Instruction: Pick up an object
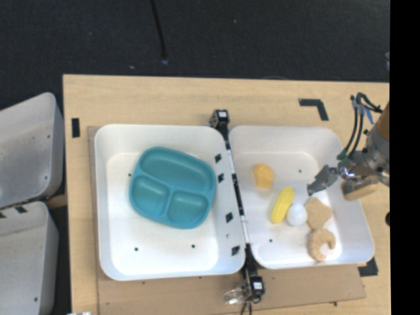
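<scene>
Tan pieces [319, 213] lie just below pincer [336, 181].

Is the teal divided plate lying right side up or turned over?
Right side up: the teal plate shows its three hollow compartments facing upward in the left bin.

Even overhead light, soft shadows; white bins [105, 195] nearly overexposed; overall soft focus, low resolution, dark surround.

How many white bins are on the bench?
2. The left bin holds a teal divided plate; the right bin holds small food-like objects.
</scene>
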`<state>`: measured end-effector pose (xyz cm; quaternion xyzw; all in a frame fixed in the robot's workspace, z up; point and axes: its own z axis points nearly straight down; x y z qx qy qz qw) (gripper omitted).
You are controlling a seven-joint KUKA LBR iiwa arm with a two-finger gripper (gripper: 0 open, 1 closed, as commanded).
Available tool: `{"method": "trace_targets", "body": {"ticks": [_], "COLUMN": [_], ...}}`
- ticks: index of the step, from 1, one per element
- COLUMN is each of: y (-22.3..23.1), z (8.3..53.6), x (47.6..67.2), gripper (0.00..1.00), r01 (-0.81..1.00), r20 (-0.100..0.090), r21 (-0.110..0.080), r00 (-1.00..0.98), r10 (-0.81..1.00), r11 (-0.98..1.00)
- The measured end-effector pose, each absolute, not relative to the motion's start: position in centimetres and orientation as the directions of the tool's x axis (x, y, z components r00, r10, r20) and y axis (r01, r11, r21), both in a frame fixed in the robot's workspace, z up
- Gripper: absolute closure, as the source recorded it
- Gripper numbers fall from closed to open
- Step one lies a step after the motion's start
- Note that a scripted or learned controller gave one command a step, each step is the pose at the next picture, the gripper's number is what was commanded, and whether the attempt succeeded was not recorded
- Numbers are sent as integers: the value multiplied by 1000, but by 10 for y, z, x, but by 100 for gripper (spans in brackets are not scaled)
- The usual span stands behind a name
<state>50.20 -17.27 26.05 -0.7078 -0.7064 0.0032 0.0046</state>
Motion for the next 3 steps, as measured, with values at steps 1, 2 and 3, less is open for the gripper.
{"method": "trace_targets", "body": {"ticks": [1,2,3], "y": [-172,-177,-175], "z": [267,205,146], "x": [504,508,498], "gripper": [0,0,0], "r01": [1000,1000,1000], "r20": [-1,-1,0], "r21": [1,-4,-5], "r00": [-1,1,2], "r10": [1000,1000,1000], "r11": [1,-1,-2]}}
